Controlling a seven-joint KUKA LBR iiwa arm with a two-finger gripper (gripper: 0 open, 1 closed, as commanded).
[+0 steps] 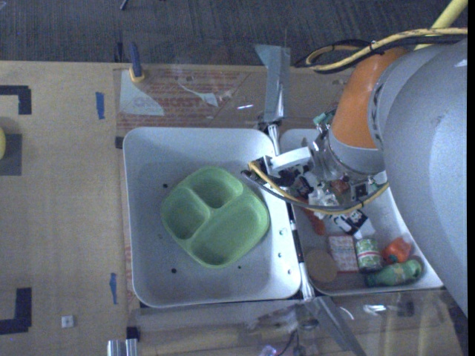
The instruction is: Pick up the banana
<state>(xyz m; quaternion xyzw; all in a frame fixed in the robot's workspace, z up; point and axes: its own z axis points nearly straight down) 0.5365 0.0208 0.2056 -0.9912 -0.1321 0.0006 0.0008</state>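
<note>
Gripper (330, 199) hangs over the far left of the right bin (386, 225); open or closed, I cannot tell. Where the banana lies is unclear too, likely hidden under the arm (430, 162). Best to lift clear, find it, then close across its middle.

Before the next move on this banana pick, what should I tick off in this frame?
1. Banana located: cannot tell; the arm covers much of the right bin.
2. Arm over a bin: ok, the right one.
3. Anything held: cannot tell.
4. Green divided plate out of the way: ok, it lies flat in the left bin.
5. Room to descend: not ok; green can, red-and-white box and tan disc crowd below the wrist.
</note>
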